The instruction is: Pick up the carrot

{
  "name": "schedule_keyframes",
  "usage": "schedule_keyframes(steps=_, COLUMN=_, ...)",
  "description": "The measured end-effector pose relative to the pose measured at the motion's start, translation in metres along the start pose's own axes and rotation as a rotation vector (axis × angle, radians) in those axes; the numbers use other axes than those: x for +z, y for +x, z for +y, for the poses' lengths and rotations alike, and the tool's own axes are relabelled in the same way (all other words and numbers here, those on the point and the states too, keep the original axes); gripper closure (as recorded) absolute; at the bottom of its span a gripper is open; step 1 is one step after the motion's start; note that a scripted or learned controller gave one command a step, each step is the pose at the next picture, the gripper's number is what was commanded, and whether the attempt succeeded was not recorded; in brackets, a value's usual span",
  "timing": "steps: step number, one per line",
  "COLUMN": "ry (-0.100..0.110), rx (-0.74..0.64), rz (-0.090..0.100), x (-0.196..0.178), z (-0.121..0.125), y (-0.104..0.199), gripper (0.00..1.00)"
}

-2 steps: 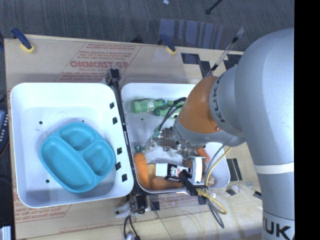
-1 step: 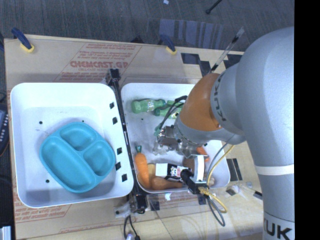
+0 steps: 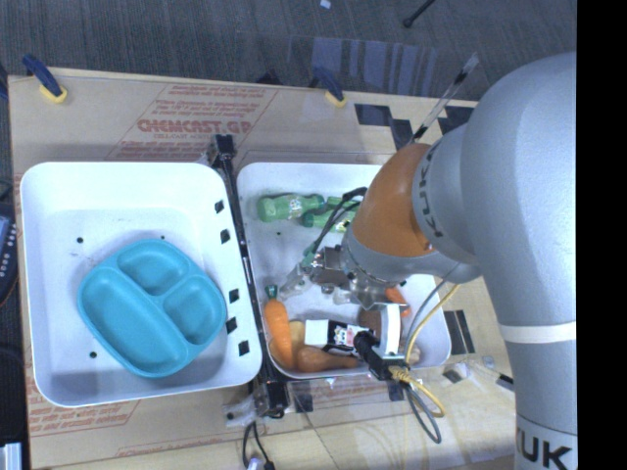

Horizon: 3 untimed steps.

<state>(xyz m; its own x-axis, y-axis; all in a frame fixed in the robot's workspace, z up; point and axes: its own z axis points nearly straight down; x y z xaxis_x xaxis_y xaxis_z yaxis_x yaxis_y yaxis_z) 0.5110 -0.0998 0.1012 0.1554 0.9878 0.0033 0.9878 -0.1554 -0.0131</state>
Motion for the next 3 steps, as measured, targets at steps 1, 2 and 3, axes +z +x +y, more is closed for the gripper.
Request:
schedule_keyframes(steps=1, ry=-0.015, rx=0.151, rz=-0.004, x=0.009, z=-0.033, y=0.002, gripper=0.0)
schedule_keyframes(steps=2, ry=-0.007, rx=0.355, rz=0.001, x=-0.091, z=-0.033, y=0.033, gripper=0.0)
schedule_keyframes(steps=3, ry=-0.008, rx=0.419, rz=0.0, x=-0.141, z=0.023, y=0.005, gripper=0.0)
